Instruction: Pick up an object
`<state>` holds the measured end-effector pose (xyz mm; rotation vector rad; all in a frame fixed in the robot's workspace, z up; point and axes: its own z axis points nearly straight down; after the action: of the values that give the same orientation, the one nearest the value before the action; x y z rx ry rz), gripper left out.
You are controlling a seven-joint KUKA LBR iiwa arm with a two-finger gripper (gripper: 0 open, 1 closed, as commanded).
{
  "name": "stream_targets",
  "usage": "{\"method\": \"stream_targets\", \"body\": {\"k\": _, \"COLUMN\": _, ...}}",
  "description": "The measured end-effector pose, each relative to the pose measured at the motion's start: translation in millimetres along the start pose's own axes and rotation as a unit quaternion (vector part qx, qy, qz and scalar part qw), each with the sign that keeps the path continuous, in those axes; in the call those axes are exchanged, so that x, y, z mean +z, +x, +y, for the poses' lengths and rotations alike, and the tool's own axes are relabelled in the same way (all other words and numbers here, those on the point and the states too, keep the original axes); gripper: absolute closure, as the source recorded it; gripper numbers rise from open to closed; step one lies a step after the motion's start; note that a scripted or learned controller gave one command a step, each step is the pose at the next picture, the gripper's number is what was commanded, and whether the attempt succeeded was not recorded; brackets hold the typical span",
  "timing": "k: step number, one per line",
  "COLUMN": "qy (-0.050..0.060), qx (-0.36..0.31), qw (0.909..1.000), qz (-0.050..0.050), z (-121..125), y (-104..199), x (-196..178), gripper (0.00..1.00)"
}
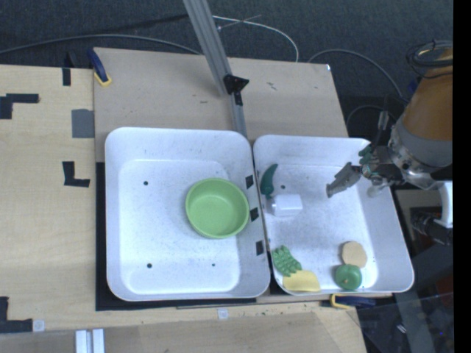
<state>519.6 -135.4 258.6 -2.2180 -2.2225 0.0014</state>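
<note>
My gripper (340, 183) hangs over the upper right part of the right bin (383, 219), reaching in from the right; nothing shows between its fingers. In that bin lie a dark green curved piece (269, 178) and a white block (286, 204) near the left wall. Along the front edge sit a green leafy toy (285, 259), a yellow wedge (302, 281), a green round fruit (348, 276) and a tan round piece (354, 253). A green bowl (216, 208) sits in the left bin (132, 197).
A grey pole (210, 39) slants down from the top to a black clamp at the back rim between the bins. Cables run over the dark floor behind the bench. Black clips mark the divider between the bins.
</note>
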Motion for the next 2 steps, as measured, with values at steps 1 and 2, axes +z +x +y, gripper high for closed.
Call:
{"method": "stream_targets", "body": {"k": 1, "qy": 0.000, "qx": 0.000, "qw": 1.0000, "qz": 0.000, "z": 0, "y": 0, "x": 0, "gripper": 0.00}}
{"method": "stream_targets", "body": {"k": 2, "qy": 0.002, "qx": 0.000, "qw": 1.0000, "qz": 0.000, "z": 4, "y": 4, "x": 45, "gripper": 0.00}}
